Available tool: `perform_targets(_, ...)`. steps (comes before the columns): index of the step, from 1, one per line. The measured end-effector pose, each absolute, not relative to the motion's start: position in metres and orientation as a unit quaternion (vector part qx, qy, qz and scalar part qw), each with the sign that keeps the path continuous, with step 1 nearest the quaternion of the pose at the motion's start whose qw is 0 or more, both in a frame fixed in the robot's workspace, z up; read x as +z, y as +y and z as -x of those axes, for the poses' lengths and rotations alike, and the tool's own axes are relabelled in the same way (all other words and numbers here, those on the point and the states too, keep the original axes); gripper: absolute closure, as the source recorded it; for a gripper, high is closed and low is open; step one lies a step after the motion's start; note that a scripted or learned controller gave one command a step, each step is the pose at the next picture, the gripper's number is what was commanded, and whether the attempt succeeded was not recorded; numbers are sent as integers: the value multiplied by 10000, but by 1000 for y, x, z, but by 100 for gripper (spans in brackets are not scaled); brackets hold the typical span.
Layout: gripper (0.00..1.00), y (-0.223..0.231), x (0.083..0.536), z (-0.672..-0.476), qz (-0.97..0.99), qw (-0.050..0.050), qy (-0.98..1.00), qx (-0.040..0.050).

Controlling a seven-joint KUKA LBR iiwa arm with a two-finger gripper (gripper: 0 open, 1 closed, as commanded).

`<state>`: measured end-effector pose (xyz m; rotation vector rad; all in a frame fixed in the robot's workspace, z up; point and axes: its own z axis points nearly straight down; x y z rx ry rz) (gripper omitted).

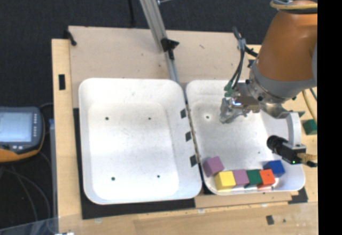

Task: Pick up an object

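Along the near rim of the right-hand shallow white plastic bin [209,101] sits a row of small coloured blocks, touching or nearly touching one another: a yellow cube [225,180], then a pale purple cube [241,177], a green cube [253,177], an orange-red cube [266,177] and, just beyond the end of that row toward the bin's right corner, a blue cube [274,167]. Something white and red lies under the orange-red cube at the rim, too small to identify. A second, larger purple cube [213,165] stands just behind the yellow one, close to the bin's left wall. Left of this bin, and touching it along a shared edge with small black clips, lies the other shallow white plastic bin [133,138], its floor speckled with dark dots. Both rest on a pale wooden bench [107,52]. Farther into the right bin, well apart from the blocks, the metal two-finger gripper [231,112] hangs over the bin's bare far half, below the grey and orange wrist of the arm [286,41]; whether its fingers are spread or closed cannot be told, and no block is seen between them. Beyond the bins a slanted aluminium rail [152,15] rises from the bench.
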<state>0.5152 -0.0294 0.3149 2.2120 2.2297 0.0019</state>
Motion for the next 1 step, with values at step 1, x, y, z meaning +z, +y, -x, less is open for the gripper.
perform_targets(1, 100, 53, 341, -484, -7030, 10, 7112, 28)
